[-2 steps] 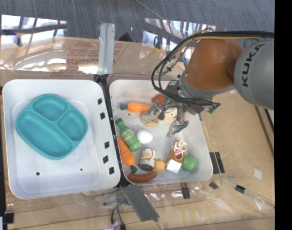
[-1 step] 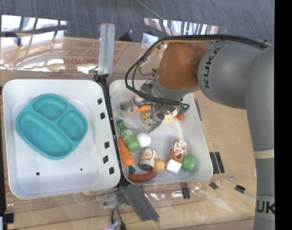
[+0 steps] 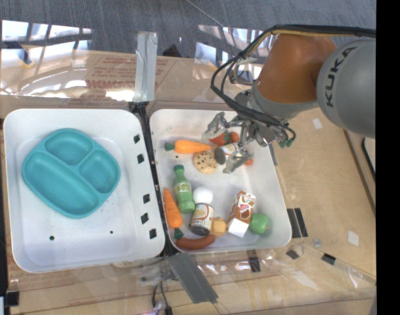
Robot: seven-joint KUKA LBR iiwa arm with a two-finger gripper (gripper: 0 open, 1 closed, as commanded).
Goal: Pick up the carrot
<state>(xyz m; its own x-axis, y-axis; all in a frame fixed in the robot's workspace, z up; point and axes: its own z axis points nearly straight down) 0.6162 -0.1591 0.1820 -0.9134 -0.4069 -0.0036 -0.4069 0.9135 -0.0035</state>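
Hovering over the far right part of the right-hand shallow white bin [image 3: 278, 195], the claw [image 3: 231, 143] is hung low among the toys. Whether it is spread or pressed together cannot be told, as cables and a small orange-red piece are tangled in the sightline.

The orange plastic carrot with a green stem end [image 3: 188, 147] is seen lying flat near the bin's far edge, just beside the claw on the side toward the bin's left wall, with a round tan cookie [image 3: 204, 163] close against its tip. No grasp on it is shown.

A good pick would probably be made by shifting the claw toward the left wall, centring it over the carrot's thick middle and closing across the narrow width. The cookie should be kept outside the grip.
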